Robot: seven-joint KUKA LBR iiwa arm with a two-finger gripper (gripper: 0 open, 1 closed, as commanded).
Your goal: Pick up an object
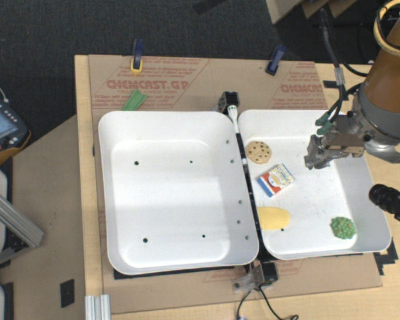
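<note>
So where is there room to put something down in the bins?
The left bin has bare floor wall to wall. The right bin is crowded along its left side: cookie, small carton, yellow piece. A free patch lies between those, the gripper and the green lump.

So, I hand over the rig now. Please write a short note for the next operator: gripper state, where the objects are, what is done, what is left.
Gripper: above the right bin, upper right part; nothing seen between its fingers.
In the right bin: cookie, small carton, yellow piece near the divider, green piece at the lower right.
Done: no object picked yet.
Left: pick up one object.
</note>
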